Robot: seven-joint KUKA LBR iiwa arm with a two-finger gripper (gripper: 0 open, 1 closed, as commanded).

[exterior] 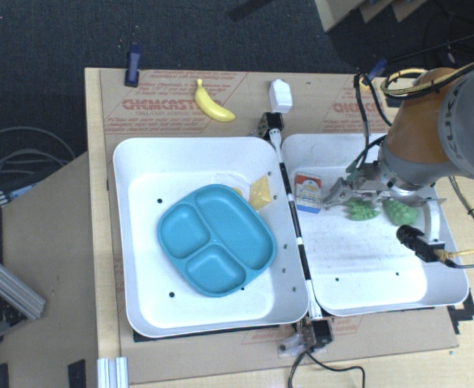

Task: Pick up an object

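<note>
I am down in the right bin point(366, 297), reaching for a pick. My gripper point(351, 191) hangs just above the green object point(362, 210), near the small red-and-white carton point(308, 192) by the bin's left wall. I cannot tell how my hand stands. Next, I judge, comes settling squarely over the green object.

Def a robotics lab, not a home. Grey KUKA arm point(450, 128) w/ orange band over a plywood bench point(107, 217) w/ two white bins point(136, 164) bolted side by side. Loose cables point(14, 164) coiled on dark carpet at left, aluminium extrusion point(10, 285) bottom left, toy stuff like a plastic banana point(212, 104) and blue divided plate point(214, 238) as test props.
</note>
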